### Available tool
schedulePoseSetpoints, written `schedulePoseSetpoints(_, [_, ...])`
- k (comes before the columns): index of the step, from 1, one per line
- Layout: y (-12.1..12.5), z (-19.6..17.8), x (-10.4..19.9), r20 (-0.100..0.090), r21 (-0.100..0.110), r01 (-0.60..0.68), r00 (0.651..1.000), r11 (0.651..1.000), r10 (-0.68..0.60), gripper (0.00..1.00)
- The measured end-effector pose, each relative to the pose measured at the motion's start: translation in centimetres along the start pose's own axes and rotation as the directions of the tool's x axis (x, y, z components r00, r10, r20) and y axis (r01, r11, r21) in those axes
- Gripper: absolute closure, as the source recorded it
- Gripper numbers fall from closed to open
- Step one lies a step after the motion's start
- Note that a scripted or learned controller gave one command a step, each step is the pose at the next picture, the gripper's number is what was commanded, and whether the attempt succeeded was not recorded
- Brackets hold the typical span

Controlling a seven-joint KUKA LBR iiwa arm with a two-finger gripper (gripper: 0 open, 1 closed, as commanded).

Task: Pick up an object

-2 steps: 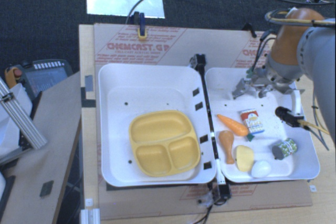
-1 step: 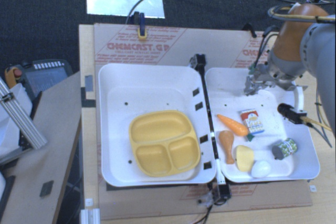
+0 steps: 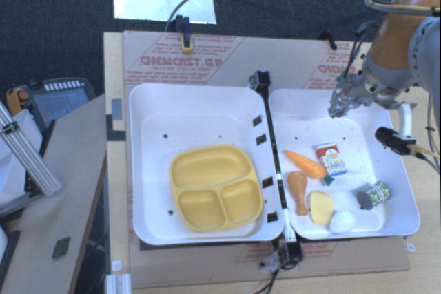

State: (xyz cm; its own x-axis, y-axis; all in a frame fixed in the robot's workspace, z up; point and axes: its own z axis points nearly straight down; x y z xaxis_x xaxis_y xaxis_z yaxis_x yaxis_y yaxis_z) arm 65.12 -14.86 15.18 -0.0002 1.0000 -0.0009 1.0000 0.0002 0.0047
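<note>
Nearest the camera, at about 5 o'clock of the view, the right bin (image 3: pixel 386 148) carries a cluster of play-food items along its near edge. A white egg (image 3: pixel 342 221) lies just beside a pale yellow piece (image 3: pixel 320 207), the two apparently touching. A tan drumstick (image 3: pixel 298 189) lies immediately at 9 o'clock of the yellow piece. A green-and-grey can (image 3: pixel 373 195) lies on its side at 3 o'clock of the cluster, apart from the rest. Slightly farther in, an orange carrot (image 3: pixel 306 163) lies slanted, its tip near a small carton (image 3: pixel 331 158) with red top.

The left bin (image 3: pixel 148 148) holds a yellow divided tray (image 3: pixel 215 186) toward its near side.

Farthest, at 1 o'clock, the gripper (image 3: pixel 342 104) hangs over the far rim of the right bin, above bare floor, well apart from every item. Whether the jaws are open or closed cannot be told; nothing is seen held.

Assessment: no object has been picked and the approach is not yet made. The can is the recommended target, being isolated with free space on both flanks. The arm should travel toward 6 o'clock, centre over the can, set the jaws across its short axis, and descend vertically. Crowded items risk a double contact or a push.
</note>
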Motion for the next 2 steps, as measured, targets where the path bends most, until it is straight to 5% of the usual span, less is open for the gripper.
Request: schedulePoseSetpoints(2, [0.4,-6.6,-0.5,0.0,0.001,0.003,1.0,1.0,-0.003,1.0])
